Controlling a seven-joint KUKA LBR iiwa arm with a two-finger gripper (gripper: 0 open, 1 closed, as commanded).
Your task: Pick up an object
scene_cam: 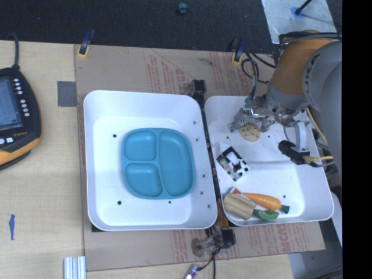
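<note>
In the right bin [308, 185] a round tan cookie [250, 133] lies near the far edge. My gripper [251, 118] hangs right over it, its tip at the cookie's upper rim. Whether it touches the cookie is unclear. A small black-and-white object [232, 161] lies toward the bin's left side. At the near edge are an orange carrot [263, 200], a tan wooden block [238, 206] and a green piece [268, 215]. The left bin [102, 132] holds a blue divided plate [158, 163].
The grey arm with its orange band [296, 68] comes in over the right bin's far right corner, with black cables and a connector [292, 151] trailing below it. A teach pendant [14, 118] lies on the bench at far left.
</note>
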